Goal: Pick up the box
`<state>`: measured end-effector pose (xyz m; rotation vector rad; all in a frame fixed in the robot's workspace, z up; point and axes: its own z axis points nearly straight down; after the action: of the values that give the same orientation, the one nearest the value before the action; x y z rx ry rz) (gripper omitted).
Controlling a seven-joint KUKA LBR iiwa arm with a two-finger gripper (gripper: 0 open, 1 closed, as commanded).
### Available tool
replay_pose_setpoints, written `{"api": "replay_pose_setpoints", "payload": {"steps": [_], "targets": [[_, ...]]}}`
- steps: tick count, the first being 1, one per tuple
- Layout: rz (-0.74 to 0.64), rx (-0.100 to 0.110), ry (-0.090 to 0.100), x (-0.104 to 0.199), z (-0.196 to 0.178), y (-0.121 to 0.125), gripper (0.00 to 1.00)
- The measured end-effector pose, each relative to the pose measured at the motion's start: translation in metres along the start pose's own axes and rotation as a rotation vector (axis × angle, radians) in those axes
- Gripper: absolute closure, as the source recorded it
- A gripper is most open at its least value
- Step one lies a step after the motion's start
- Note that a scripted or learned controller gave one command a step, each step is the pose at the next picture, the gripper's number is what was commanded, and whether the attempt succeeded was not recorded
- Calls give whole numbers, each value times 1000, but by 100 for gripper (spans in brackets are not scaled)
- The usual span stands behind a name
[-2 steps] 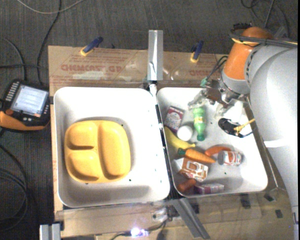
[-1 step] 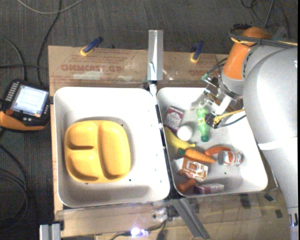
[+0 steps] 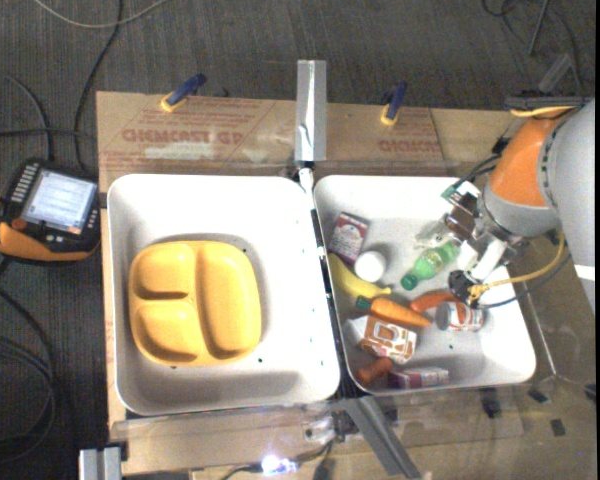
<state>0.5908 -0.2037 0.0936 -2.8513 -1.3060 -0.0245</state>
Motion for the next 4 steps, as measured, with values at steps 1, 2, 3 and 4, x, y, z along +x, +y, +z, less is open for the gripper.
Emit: {"api": "replay_pose_setpoints", "payload": {"steps": [1, 2, 3, 4], "targets": [[244, -7, -15, 67, 4, 5, 0], [624, -3, -26, 89, 6, 4, 0], [666, -4, -36, 107, 6, -7, 0], [629, -9, -15, 24, 4, -46, 0]]}}
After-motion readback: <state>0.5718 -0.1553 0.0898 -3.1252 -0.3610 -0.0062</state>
